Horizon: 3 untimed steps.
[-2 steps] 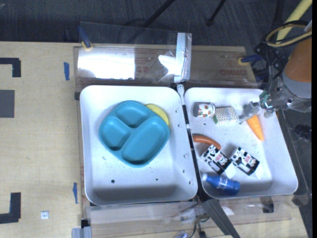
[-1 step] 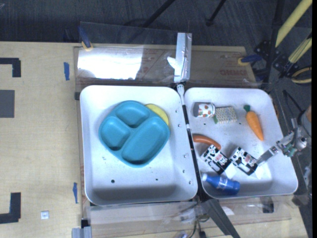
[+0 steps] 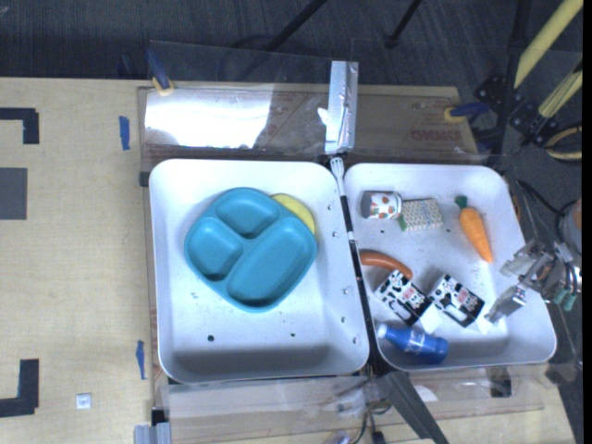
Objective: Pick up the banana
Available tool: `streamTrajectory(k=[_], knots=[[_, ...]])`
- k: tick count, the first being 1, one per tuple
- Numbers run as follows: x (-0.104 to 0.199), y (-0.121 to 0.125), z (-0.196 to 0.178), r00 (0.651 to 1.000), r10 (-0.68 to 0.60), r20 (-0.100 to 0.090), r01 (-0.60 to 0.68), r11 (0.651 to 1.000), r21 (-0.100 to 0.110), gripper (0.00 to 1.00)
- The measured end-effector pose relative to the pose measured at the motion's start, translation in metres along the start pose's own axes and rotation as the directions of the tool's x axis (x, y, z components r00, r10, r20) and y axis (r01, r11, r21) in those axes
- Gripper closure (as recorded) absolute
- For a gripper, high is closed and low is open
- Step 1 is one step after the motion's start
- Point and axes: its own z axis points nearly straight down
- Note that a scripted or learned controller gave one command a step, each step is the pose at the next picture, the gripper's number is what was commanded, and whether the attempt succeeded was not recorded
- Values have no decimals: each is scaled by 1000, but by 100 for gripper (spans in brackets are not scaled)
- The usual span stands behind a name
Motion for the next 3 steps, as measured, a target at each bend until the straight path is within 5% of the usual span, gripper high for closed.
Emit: streamTrajectory(k=[1, 2, 3], knots=[[3, -2, 25, 948, -319, 0, 319, 948, 0, 0], [-4, 4, 28, 685, -728, 5, 728, 685, 2, 0], [-2, 2, -35, 391, -920, 4, 920, 391, 3, 0]])
